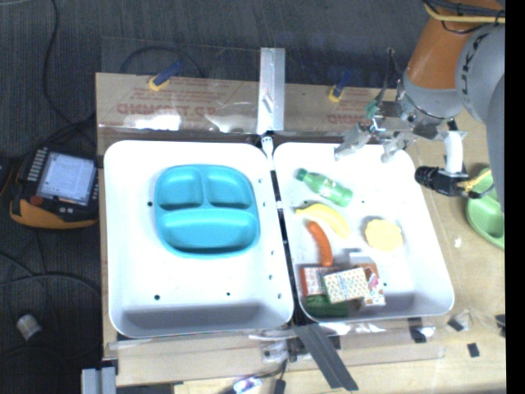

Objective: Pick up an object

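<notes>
Gripper (371, 144) hangs over right bin's (426, 245) far rim, fingers spread, nothing between them. Green bottle (325, 186) just below, banana (328, 217) and carrot (321, 243) nearer camera.

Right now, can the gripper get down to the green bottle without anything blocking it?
Probably yes. The gripper hangs over the right bin's back edge, and the green bottle lies just ahead of it, apart from the banana, with nothing on top.

Looking down at a slant from above the bench, taking in both white bins (123, 245) from pretty far up.
</notes>
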`<move>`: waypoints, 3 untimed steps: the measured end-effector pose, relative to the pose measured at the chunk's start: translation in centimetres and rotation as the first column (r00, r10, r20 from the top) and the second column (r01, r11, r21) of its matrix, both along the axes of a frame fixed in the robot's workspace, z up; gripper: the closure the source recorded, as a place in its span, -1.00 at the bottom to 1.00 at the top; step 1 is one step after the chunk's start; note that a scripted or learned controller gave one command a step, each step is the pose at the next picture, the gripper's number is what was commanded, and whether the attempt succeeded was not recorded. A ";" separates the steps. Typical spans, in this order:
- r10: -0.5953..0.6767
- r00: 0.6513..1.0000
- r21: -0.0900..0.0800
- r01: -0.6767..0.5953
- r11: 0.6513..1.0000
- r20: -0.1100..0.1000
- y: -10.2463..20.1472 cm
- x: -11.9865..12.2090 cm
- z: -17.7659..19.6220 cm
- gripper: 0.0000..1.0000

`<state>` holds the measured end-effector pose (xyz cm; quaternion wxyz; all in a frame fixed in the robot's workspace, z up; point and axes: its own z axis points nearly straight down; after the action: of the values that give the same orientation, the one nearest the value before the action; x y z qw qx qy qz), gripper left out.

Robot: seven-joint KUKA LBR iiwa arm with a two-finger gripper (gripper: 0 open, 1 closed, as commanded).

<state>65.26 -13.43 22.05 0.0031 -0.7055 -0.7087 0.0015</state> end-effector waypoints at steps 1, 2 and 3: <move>0.021 1.000 -0.002 -0.021 1.000 -0.001 1.5 -6.0 -5.8 -1.00; 0.066 0.998 0.000 -0.066 0.998 0.007 1.5 -8.3 -12.8 -1.00; 0.064 0.998 0.003 -0.064 0.998 0.004 1.5 -8.2 -12.1 1.00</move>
<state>57.04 -11.94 9.92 0.0029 -0.6823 -0.7311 -0.0010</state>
